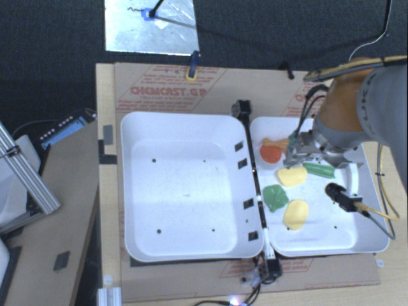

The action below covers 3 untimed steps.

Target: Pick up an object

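Hand [295, 157], grip impossible to tell, sits just beside a smooth rounded pale-yellow plastic piece [292, 177] lying lengthwise left-right

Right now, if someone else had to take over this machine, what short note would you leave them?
Gripper: low in the right bin, just over the upper yellow piece; no grasp can be confirmed.
Things: all in the right bin. The orange piece and long green piece flank the gripper; the green leaf-shaped piece and lower yellow piece lie nearer the front.
Done: the arm is over the objects.
Left: grip one object and lift it.
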Available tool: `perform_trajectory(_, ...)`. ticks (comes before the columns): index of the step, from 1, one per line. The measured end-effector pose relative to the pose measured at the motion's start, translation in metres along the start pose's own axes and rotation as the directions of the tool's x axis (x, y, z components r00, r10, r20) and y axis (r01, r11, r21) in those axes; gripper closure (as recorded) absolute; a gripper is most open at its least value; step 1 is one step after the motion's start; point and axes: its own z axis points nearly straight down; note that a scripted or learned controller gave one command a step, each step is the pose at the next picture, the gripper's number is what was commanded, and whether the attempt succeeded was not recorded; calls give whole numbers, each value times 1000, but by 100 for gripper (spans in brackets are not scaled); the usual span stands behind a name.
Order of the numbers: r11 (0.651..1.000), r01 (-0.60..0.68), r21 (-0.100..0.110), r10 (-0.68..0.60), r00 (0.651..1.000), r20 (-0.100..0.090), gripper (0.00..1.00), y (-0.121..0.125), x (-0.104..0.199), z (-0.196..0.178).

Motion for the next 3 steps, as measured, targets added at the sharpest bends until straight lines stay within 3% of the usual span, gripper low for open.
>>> perform_trajectory(1, 1000, -13, 19, 13, 1000, -2, 100, -69, -10, 47)
perform_trajectory(2, 1000, -3, 4, 3, 1000, -1, 100, -72, 33, -62)
perform_trajectory(3, 1000, -8, -8, 8, 1000, 3, 100, -73, 4, -239)
